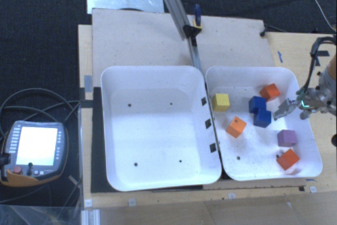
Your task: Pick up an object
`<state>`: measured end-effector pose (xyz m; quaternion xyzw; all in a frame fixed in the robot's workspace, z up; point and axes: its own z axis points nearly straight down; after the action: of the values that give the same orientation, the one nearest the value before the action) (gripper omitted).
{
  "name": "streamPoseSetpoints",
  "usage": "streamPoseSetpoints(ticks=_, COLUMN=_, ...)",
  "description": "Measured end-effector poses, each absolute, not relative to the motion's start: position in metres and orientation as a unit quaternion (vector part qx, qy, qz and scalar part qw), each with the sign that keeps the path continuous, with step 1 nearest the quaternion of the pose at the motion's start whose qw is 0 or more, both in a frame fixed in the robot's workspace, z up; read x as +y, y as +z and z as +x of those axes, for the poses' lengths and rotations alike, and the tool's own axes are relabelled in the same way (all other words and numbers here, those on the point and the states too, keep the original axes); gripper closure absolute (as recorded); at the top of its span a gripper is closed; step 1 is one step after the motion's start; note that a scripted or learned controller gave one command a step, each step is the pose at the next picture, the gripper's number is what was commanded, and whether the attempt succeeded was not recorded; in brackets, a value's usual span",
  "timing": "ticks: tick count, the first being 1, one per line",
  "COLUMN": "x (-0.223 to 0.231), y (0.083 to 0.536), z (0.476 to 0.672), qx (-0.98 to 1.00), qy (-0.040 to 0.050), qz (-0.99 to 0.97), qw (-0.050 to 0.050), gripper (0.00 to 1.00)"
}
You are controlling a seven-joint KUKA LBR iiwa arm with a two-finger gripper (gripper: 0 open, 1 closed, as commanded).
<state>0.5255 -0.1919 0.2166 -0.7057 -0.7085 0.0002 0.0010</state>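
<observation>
From above, the arm's fingers (287,109) sit at three o'clock in the right bin (303,174), just beside the blue blocks (259,111). I cannot tell if they are open or shut, and nothing shows between them. The blocks sit close, so the fingers could bump one away and miss. I count three orange blocks (236,126), two blue, one yellow block (220,101) and one purple block (286,137). The left bin (113,168) is at nine o'clock.
</observation>
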Motion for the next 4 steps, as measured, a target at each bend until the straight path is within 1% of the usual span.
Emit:
streamPoseSetpoints(ticks=1, x=-0.192, y=0.218, z=0.526, qx=-0.709, qy=-0.0007, qz=-0.706, qw=-0.001, gripper=0.0)
streamPoseSetpoints(ticks=2, x=-0.195, y=0.176, z=0.525, qx=-0.708, qy=0.0005, qz=-0.706, qw=0.001, gripper=0.0)
streamPoseSetpoints(ticks=3, x=-0.201, y=0.119, z=0.525, qx=-0.708, qy=-0.0007, qz=-0.707, qw=-0.005, gripper=0.0)
streamPoseSetpoints(ticks=4, x=-0.202, y=0.091, z=0.527, qx=-0.708, qy=-0.0008, qz=-0.706, qw=-0.002, gripper=0.0)
